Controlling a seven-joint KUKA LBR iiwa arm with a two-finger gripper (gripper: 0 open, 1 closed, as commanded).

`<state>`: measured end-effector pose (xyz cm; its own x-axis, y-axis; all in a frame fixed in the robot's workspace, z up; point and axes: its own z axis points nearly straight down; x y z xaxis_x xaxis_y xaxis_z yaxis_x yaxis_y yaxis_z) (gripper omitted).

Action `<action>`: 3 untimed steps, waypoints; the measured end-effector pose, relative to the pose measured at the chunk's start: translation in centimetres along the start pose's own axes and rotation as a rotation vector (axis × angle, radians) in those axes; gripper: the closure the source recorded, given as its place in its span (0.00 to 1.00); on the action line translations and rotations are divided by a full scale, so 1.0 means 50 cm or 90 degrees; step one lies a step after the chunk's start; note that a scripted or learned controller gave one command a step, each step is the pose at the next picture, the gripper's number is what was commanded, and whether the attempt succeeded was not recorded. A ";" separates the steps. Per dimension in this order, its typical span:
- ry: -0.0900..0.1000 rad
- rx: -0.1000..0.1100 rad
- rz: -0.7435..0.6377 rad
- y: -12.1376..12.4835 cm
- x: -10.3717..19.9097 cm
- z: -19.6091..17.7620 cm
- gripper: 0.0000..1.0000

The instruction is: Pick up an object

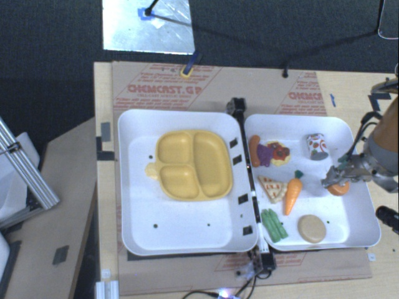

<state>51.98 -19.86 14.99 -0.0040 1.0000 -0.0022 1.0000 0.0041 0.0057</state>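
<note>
The right bin (pixel 358 136) holds several toy foods. A carrot (pixel 292 195) lies in its middle, beside a pizza slice (pixel 272 188). Purple grapes (pixel 269 154) and a brown sausage (pixel 254 149) sit at the left, a white and red can (pixel 317 146) at the back. Green beans (pixel 273 223) and a tan round cookie (pixel 312 228) lie at the front. My gripper (pixel 335 179) is low at the bin's right side, right over a small orange piece (pixel 340 190) that it partly hides. Whether it holds that piece cannot be made out.
The left bin (pixel 134 167) carries a yellow divided plate (pixel 187 165). A black hinge strip (pixel 245 167) runs between the bins. The arm (pixel 383 151) hangs over the right bin's right wall. A metal sheet (pixel 148 17) lies beyond the bench.
</note>
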 end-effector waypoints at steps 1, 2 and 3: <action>0.000 -0.001 -0.001 0.014 0.012 -0.094 1.00; 0.000 0.000 0.000 0.017 0.011 -0.153 1.00; 0.002 0.002 -0.003 0.032 0.108 -0.170 1.00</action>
<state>53.50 -14.43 23.46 -0.0090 1.0000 0.0005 1.0000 0.0090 0.0033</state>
